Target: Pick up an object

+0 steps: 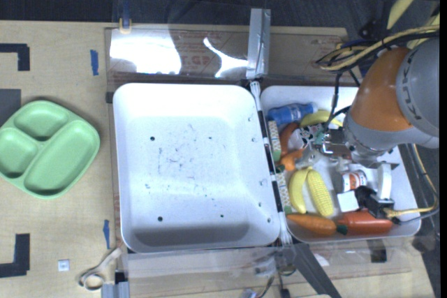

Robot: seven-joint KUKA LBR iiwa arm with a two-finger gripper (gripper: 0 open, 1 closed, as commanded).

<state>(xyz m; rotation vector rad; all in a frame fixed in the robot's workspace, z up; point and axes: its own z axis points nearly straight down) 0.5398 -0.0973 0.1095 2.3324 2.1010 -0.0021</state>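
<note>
The right bin point(408, 230) holds several items. A blue bottle point(290, 113) lies at its back. A banana point(297, 190) and a corn cob point(320, 193) lie side by side in the middle. A carrot point(311, 223) and a red pepper point(364, 222) lie along the front wall. A small red-labelled bottle point(350, 181) and a white block point(347, 202) sit between them. My gripper point(328, 144) hangs low over the back middle of this bin, just above an orange item point(290, 158), and the arm's orange band point(380, 105) covers what is under it.
The left white bin point(188, 164) stands beside the right one, with a divider wall point(269, 150) between them. A green divided plate point(45, 148) rests on the bench far left. Yellow and black cables point(356, 52) trail behind the right bin.
</note>
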